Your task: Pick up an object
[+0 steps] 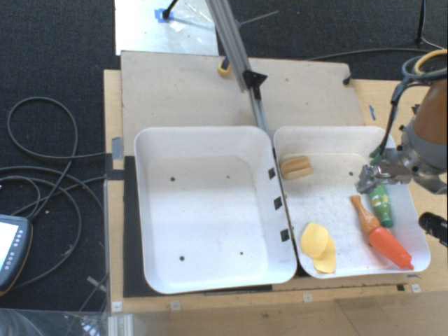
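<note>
The right bin [336, 140] holds several objects. A tan bread-like piece [295, 166] lies near its back left corner. Yellow chip-shaped pieces [318, 246] rest at its front left. An orange carrot [382, 235] lies along the right side, pointing toward the front right corner. A small green bottle-like object [382, 207] sits just behind the carrot. My gripper [372, 179] hangs over the right side of this bin, right at the green object's far end; whether it touches it is unclear.
The left bin [203, 138] stands beside the right one, with a divider edge and black tabs [278, 203] between them. A slanted metal pole [234, 37] crosses the back of the bench. Cables lie on the floor at the left.
</note>
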`<control>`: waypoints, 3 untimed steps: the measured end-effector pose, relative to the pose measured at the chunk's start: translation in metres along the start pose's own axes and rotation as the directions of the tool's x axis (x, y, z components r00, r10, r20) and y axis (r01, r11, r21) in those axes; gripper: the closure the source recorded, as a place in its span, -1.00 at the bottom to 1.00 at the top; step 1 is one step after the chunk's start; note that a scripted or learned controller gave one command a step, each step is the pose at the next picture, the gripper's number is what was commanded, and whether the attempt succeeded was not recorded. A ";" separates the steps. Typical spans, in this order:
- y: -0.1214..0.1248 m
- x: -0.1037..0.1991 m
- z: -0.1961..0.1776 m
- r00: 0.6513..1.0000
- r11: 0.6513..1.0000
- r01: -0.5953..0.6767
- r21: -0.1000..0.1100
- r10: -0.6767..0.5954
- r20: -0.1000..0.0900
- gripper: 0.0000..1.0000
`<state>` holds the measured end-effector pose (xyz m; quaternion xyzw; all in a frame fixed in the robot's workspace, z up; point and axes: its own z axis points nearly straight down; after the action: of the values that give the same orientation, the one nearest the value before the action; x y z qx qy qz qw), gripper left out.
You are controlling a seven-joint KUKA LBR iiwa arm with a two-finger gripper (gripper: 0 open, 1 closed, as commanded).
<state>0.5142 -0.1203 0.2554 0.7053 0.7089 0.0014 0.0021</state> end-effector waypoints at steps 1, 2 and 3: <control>0.034 0.047 0.004 1.000 1.000 0.005 0.000 -0.005 -0.002 1.00; 0.051 0.091 0.015 1.000 1.000 0.005 0.002 -0.005 -0.002 1.00; 0.080 0.139 0.024 1.000 1.000 0.005 0.002 -0.005 -0.003 1.00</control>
<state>0.5937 0.0192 0.2315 0.7035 0.7107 0.0016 0.0003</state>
